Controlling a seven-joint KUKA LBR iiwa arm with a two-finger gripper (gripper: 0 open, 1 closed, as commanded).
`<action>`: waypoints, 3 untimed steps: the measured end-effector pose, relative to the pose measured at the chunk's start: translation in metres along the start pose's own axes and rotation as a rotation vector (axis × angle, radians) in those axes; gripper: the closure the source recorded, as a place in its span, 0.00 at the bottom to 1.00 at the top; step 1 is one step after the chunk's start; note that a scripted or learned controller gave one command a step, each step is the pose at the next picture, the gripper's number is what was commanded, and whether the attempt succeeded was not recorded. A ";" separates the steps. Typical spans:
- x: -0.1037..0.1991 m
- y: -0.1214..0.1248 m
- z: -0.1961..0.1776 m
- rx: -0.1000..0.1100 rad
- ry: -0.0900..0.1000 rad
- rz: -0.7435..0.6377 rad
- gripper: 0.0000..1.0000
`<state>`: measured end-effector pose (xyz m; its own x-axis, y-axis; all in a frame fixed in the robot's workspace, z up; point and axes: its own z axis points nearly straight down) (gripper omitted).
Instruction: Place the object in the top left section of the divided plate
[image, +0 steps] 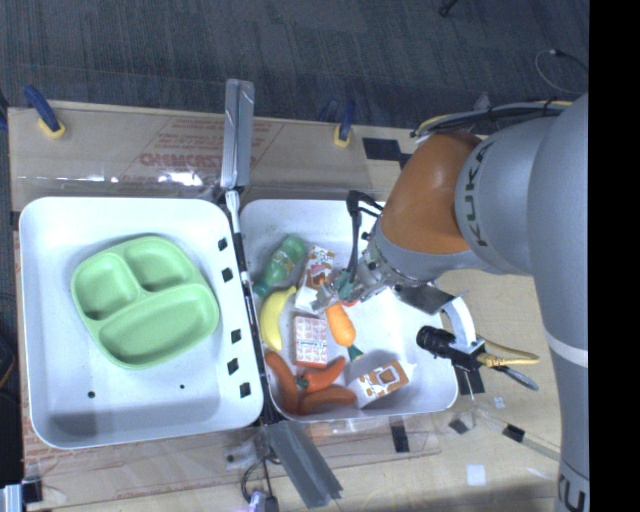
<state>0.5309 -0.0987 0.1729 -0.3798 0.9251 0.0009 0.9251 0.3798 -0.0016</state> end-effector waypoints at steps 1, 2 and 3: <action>-0.069 -0.009 0.019 0.000 0.000 -0.004 1.00; -0.088 0.019 0.012 -0.002 -0.001 -0.005 1.00; -0.036 0.057 0.056 -0.029 -0.017 0.120 1.00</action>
<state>0.5969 -0.1105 0.1169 -0.2658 0.9639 -0.0148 0.9635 0.2661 0.0282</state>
